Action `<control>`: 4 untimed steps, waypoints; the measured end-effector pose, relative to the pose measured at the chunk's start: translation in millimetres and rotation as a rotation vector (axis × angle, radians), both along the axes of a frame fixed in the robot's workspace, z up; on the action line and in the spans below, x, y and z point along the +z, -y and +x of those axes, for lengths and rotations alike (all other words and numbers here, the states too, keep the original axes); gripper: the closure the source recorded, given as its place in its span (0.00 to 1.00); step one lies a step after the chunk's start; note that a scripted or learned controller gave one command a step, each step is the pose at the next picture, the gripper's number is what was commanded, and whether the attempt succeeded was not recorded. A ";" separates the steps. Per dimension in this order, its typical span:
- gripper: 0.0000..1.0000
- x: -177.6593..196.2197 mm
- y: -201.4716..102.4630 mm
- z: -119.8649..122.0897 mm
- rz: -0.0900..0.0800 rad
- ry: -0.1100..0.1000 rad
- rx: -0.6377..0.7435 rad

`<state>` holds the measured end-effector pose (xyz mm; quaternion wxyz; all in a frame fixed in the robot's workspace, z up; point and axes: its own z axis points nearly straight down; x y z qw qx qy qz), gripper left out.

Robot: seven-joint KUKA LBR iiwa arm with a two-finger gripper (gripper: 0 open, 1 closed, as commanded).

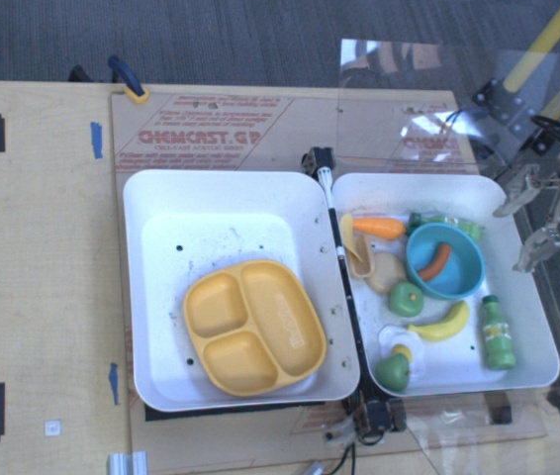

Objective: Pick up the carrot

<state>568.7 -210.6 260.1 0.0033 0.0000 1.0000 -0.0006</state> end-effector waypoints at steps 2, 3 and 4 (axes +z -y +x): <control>0.00 -82.4 -17.8 -1.7 0.003 -0.013 -0.367; 0.00 -13.7 -117.5 44.9 0.009 0.007 -0.486; 0.00 -150.7 -112.8 53.4 -0.003 -0.004 -0.512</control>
